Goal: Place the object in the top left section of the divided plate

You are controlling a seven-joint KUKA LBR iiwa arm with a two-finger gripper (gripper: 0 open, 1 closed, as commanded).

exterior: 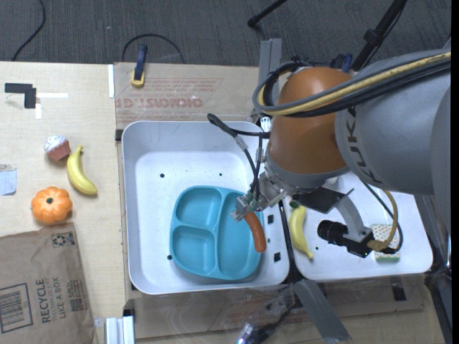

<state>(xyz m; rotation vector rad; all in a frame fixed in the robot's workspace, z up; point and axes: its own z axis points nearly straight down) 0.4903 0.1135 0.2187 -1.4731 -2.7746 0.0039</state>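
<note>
So the big grey arm [387,113] with its orange wrist band hangs over the seam between the two white bins, and the left bin [143,213] sits mostly out to the pincer's left on the desk [57,106]. Inside that bin, right under and just left of the pincer [247,208], is the blue divided plate [204,235]. The pincer is clamped on the upper end of an orange hot dog [254,233], which dangles down from it over the plate's right-hand section, close to the rim. My read: the carry step is in hand, and the drop hasn't happened yet. The target is the top left section, which lies to the pincer's left and a touch up, so the next move needs a shift that way before letting go; release here and it lands in the wrong compartment or on the rim. Small stuff: a banana [298,231] lies just right of the pincer in the other bin.
</note>
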